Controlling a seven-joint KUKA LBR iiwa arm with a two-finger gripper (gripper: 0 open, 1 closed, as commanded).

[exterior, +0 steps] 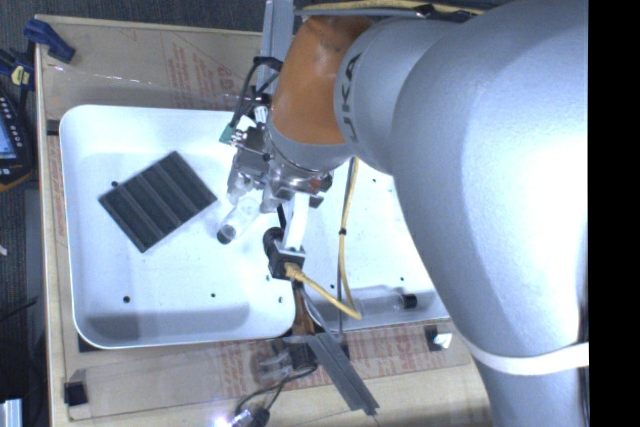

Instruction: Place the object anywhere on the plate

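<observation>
Dark grey ribbed rectangular plate [158, 199] is lying flat and turned at an angle in the left part of the left shallow white bin [90, 315], well clear of the bin walls. A small clear cylindrical object [229, 228], apparently transparent plastic, is showing just below the claw [243, 200], to the right of the plate and apart from it; whether it is being gripped or merely lying on the bin floor cannot be determined, and whether the claw is released or clenched cannot be told from this angle. The grey arm with its orange band [305, 95] is reaching in from the right and hanging over the boundary between the left bin and the right shallow white bin [385, 260], covering most of the latter. A yellow cable [343, 235] is trailing down from the wrist. Both bins are sitting on the pale wooden counter [150, 65], which is carrying printed red markings along its edges.
</observation>
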